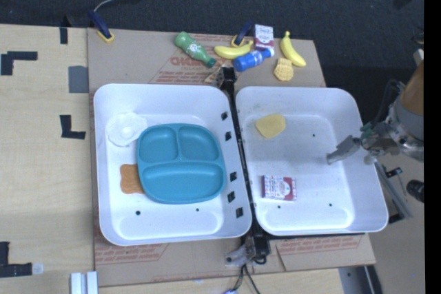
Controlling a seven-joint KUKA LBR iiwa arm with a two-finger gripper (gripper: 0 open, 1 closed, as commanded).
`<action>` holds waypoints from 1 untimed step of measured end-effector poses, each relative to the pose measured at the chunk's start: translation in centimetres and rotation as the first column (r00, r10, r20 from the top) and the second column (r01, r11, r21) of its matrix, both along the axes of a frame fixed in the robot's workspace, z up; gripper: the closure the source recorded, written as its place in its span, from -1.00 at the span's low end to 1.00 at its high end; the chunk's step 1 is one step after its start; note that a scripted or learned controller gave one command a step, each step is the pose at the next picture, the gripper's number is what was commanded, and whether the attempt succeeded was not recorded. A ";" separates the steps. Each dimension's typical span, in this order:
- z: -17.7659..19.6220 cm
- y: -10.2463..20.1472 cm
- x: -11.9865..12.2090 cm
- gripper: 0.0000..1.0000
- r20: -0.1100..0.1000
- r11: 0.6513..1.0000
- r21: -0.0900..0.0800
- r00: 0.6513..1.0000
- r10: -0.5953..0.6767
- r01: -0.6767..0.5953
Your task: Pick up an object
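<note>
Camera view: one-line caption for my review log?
Gripper hovers at right bin edge; yellow piece and small carton lie inside.

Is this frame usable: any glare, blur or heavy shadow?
Camera view: even, soft light; the right bin floor shows faint sheen, no harsh glare. The blue tray casts only a thin shadow. The end effector looks slightly smeared at the frame's right side. The small box has unreadable print.

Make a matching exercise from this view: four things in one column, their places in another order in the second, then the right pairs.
Things:
1. blue divided plate
2. red and white packet
3. green bottle
4. yellow chip

Places:
A. right bin, near front
B. on the cardboard behind the bins
C. left bin
D. right bin, near back

Pairs: 1-C, 2-A, 3-B, 4-D
</note>
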State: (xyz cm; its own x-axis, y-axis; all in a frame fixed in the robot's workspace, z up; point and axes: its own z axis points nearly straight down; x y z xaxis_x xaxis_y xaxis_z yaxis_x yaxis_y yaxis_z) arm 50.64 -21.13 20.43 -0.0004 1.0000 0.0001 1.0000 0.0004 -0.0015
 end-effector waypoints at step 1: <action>-11.7 5.2 4.7 -1.00 0.006 1.000 0.000 1.000 0.002 -0.002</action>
